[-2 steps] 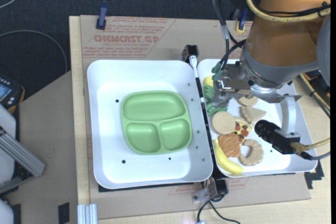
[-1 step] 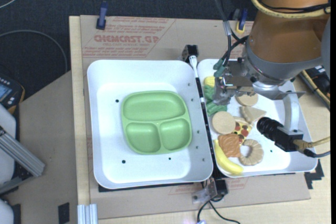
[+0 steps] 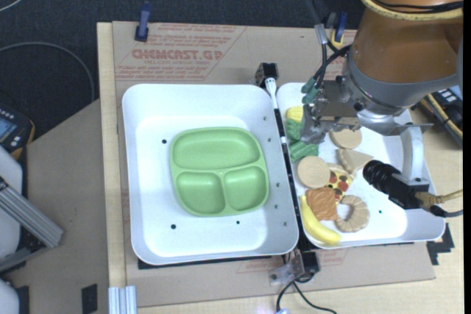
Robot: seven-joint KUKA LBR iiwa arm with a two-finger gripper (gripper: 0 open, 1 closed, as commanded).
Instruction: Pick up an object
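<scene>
The right white bin (image 3: 423, 228) holds several toy foods. My gripper (image 3: 312, 130) is lowered into its far left corner, above a green leafy piece (image 3: 299, 149) and beside a small yellow piece (image 3: 294, 115). Nearer the front lie a round tan biscuit (image 3: 314, 171), a brown fried piece (image 3: 321, 202), a yellow banana (image 3: 318, 226) and a pale ring-shaped pastry (image 3: 354, 214). Two tan bread-like pieces (image 3: 347, 139) rest just right of the gripper. The wrist hides the bin's far right part.
The left white bin (image 3: 140, 158) contains a green divided plate (image 3: 218, 170) in its middle. A black divider rail (image 3: 280, 130) runs between the two bins. Both bins sit on a cardboard sheet (image 3: 184, 51) with blue clamps at the far edge.
</scene>
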